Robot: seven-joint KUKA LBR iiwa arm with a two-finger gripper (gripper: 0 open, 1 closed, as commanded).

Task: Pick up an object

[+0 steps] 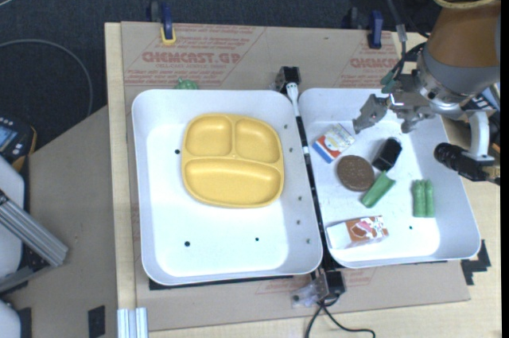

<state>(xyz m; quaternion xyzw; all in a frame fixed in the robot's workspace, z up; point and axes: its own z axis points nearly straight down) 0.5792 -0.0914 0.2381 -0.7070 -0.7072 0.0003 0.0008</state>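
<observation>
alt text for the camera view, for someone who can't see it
A grey and orange robot arm reaches in from the right, its gripper hovering over the right white bin, which holds a brown disc, a black block, two green pieces and two small packets. The left white bin holds a yellow divided plate.

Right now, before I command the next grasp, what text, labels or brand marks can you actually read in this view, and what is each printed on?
"CHEMCAST GP", red print on the protective paper of the board behind the left bin; finer lines beneath are blurred.
The same red print repeats behind the right bin, too blurred to read fully.
Small packet with red and blue marking: illegible.
Red and white packet: illegible.
</observation>
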